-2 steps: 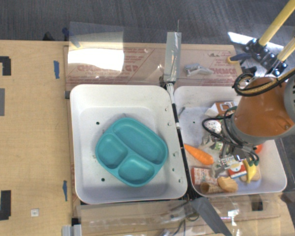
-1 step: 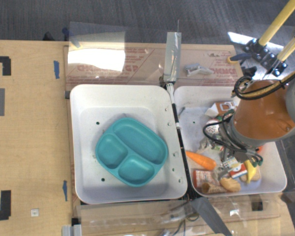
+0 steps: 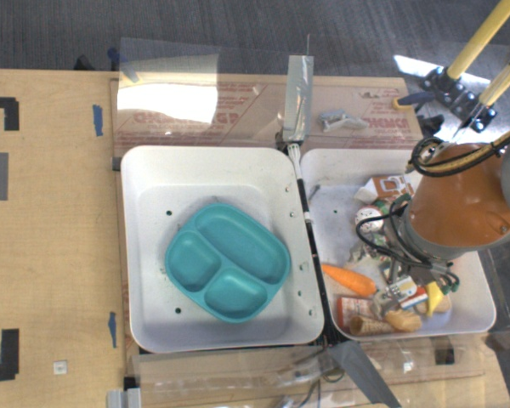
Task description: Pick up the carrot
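Camera view: I see a teal divided plate (image 3: 228, 262) in the left bin (image 3: 144, 177). The carrot (image 3: 349, 279) lies in the right bin (image 3: 336, 215), near its left wall, just left of the end effector (image 3: 399, 274).

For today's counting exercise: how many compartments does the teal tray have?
3. The teal tray in the left bin has one long compartment along its upper right, a small one at its left, and one at its lower middle. None looks hidden.

Two white bins (image 3: 144, 253) (image 3: 476, 313), one teal divided plate (image 3: 228, 262), one carrot (image 3: 350, 280).
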`<action>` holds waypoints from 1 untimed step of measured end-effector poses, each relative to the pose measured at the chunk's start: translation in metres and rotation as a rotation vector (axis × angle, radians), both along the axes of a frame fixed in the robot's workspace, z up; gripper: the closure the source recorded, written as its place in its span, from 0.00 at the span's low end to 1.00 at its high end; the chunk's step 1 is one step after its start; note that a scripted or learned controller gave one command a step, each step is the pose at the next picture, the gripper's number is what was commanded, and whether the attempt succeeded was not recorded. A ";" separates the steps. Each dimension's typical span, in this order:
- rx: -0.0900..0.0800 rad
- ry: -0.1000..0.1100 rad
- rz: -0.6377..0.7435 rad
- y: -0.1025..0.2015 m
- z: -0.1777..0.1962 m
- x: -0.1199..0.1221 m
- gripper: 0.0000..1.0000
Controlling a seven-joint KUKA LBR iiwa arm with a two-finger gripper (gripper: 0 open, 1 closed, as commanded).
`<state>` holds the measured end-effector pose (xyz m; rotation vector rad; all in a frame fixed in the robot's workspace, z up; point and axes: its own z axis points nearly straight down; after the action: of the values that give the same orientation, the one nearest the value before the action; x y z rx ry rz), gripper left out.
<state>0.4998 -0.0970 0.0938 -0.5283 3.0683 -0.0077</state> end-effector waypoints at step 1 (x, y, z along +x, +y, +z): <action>-0.002 0.001 0.023 0.001 0.000 0.000 0.00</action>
<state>0.5000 -0.0955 0.0936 -0.5636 3.0628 -0.0103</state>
